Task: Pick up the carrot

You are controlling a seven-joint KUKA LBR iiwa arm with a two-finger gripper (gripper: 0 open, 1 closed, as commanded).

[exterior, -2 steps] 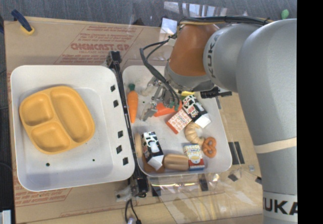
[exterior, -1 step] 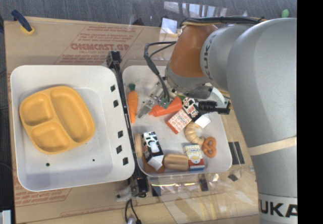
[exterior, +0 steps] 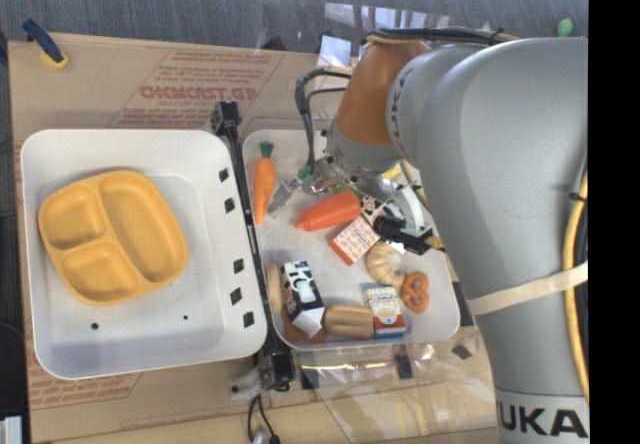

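Observation:
A small orange carrot with a green top lies upright along the left wall of the right bin, near its far end. My gripper hangs low just right of the carrot, open, with nothing between its fingers. One grey finger points down and left toward the carrot's lower half, a small gap short of it. A larger orange-red cone-shaped vegetable lies just right of the gripper, partly under the wrist.
The right bin also holds a red cracker box, a croissant, a pretzel, a milk carton, a bread roll and a small packet. The left bin carries a yellow divided plate. The arm's grey body covers the right side.

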